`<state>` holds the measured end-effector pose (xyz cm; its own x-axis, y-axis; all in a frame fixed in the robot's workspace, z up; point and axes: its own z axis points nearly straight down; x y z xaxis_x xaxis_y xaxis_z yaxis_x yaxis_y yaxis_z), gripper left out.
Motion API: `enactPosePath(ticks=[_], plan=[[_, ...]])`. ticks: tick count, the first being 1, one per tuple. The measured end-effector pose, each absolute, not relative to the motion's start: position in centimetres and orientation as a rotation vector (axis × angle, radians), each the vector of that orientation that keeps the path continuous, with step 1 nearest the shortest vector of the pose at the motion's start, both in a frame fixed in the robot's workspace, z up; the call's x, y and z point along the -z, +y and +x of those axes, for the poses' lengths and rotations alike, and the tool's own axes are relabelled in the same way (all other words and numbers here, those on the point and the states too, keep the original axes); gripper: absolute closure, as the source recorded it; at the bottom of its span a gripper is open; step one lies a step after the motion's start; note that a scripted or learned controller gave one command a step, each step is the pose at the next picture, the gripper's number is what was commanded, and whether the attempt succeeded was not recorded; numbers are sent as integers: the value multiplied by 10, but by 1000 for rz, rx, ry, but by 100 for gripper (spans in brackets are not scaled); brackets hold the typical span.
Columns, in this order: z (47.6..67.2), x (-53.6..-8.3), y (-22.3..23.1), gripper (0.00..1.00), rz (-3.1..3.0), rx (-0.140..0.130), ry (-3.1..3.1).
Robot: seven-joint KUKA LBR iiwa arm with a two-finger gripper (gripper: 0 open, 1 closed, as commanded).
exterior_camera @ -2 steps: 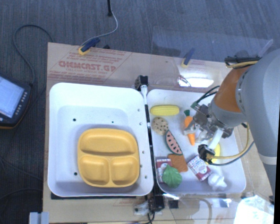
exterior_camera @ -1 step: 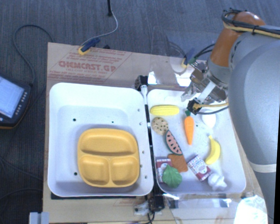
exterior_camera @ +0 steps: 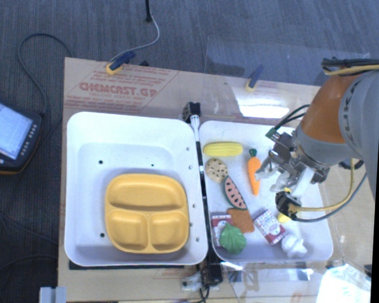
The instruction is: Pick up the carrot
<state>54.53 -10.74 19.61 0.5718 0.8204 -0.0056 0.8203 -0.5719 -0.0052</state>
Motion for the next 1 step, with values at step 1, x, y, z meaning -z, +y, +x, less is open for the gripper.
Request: enactPosePath(ticks=[1], plan=[[568, -181, 10, 100, -2827, -9, -1357]])
